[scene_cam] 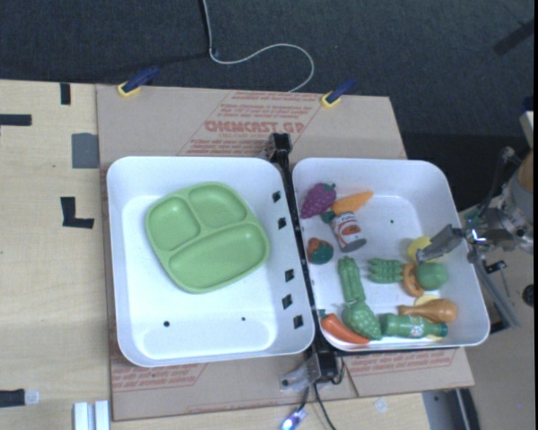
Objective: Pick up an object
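Hovering pincer [435, 245], perhaps touching green toy [431, 275]

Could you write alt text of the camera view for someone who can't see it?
A robot gripper reaches from the right over a white bin of toy food; the neighbouring bin holds a green divided plate.

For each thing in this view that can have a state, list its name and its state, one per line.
green divided plate: upright, nothing on it, in the left bin.
small can: lying tilted, in the right bin.
purple grapes: resting by the divider, untouched.
green pickle: lying flat.
gripper: low over the right bin's right side, by the yellow and green toys; holding nothing visible.
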Tool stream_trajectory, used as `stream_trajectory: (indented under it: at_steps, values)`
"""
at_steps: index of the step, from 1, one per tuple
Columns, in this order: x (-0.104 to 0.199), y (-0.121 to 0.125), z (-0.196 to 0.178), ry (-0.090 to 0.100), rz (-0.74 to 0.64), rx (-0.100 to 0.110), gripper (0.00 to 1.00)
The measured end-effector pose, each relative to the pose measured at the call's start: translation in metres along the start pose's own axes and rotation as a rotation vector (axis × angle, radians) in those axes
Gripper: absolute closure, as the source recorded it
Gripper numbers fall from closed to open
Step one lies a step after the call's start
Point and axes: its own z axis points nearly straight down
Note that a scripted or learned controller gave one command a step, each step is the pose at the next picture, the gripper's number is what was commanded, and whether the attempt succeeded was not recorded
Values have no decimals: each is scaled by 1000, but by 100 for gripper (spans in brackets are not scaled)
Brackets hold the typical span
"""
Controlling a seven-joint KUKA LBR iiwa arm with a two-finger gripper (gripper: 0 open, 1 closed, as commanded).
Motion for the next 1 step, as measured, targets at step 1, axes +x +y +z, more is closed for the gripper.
stream_trajectory:
  at_steps: [1]
  values:
    - [38,-7,-108,-3,-4,-13,0]
